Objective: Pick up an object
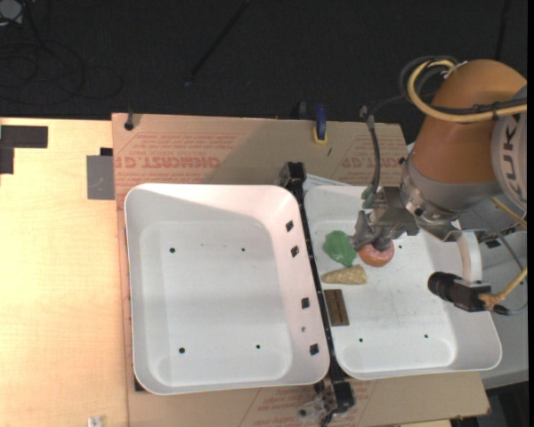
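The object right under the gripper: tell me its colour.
Orange-red, seen in the camera view, beside a green piece.

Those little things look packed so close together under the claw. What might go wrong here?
The gripper sits right over the red object, with the green object and the tan object close beside it. It might nudge those neighbours aside, or the small red object may slip away and leave it with nothing.

cardboard sheet (205,154) under bins | blue clip (320,123) at far edge
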Tool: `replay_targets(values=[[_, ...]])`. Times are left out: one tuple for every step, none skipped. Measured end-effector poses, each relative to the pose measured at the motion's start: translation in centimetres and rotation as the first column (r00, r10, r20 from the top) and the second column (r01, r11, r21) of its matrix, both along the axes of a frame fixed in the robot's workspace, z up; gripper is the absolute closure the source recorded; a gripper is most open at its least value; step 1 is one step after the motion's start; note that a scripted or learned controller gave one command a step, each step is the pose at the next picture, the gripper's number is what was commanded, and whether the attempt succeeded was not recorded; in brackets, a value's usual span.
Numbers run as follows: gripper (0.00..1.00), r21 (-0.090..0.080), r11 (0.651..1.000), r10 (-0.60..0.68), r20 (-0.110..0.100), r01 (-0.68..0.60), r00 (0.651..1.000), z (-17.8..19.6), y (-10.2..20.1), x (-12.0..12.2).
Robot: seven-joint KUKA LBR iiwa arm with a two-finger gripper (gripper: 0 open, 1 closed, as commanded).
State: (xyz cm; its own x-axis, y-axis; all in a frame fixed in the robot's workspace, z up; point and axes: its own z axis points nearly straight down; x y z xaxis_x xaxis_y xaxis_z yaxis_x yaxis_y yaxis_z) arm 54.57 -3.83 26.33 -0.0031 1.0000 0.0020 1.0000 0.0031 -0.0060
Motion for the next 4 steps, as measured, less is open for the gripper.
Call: replay_targets(values=[[1.0, -0.001, 1.0, 0.003, 0.014, -0.003, 1.0, 7.9, 5.2, 3.9], [1.0, -0.002, 1.0, -0.003, -0.01, 0.003, 1.0, -1.7, 5.4, -2.4], [1.0, -0.001, 1.0, 0.0, 0.012, 0.0, 1.0, 6.7, 7.9, 0.7], [1.0, -0.001, 1.0, 0.001, 0.001, -0.001, 1.0, 6.8, 12.8, -3.1]])
